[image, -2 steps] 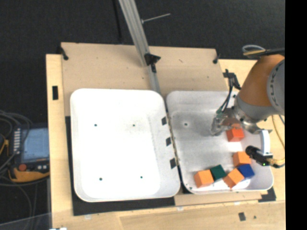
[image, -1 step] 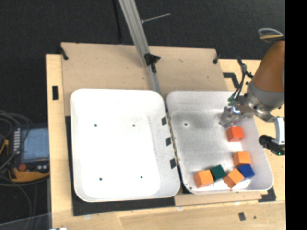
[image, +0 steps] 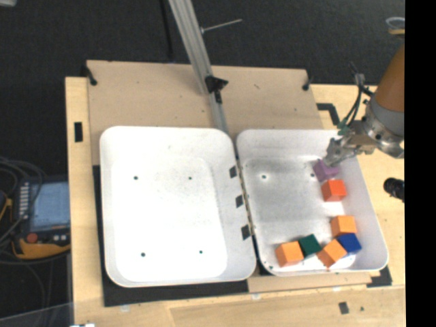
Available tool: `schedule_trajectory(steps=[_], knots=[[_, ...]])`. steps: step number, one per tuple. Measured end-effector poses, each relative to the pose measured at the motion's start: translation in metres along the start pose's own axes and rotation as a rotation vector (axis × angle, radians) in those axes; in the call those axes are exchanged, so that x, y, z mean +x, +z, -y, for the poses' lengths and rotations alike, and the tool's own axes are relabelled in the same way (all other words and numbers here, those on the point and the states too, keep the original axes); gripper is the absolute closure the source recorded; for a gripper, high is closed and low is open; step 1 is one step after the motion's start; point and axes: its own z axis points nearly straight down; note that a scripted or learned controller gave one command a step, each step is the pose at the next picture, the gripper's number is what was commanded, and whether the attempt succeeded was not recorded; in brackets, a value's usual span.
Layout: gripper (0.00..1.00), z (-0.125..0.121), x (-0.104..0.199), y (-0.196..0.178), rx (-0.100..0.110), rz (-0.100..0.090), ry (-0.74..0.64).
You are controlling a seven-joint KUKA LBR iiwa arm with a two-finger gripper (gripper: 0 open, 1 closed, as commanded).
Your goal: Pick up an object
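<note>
A: Looks like the end effector (image: 338,150) at the right side of the frame, low over the right bin (image: 286,203), just above a purple block (image: 325,169). Cannot tell if open or closed; too small and blurred there.

B: Agreed. No thing visible between its parts, so not counted as held. Touching the purple block or only near it? Hard to say.

A: About handling: probably a light, stiff cube with flat faces, not fragile. Maybe a little slippery on the smooth sides. Best to take across two opposite flat faces, near the middle, not at a corner.

B: Careful with the orange block (image: 334,190) just below the purple one, very near. Could be pushed.

A: Counting now, all in the right bin. One purple. Four orange: that one, one lower right (image: 344,224), one at the bottom edge (image: 332,252), one more left (image: 289,253). One blue (image: 349,242), one dark green (image: 310,244). Seven in total.

B: Two white bins on the surface; the left bin (image: 167,203) with only some small dark dots.
</note>
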Motion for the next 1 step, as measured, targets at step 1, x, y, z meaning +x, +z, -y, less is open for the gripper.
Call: schedule_trajectory(steps=[1], knots=[[1.0,-0.0162,0.0531,-0.0111,0.004,-0.003,-0.005]])
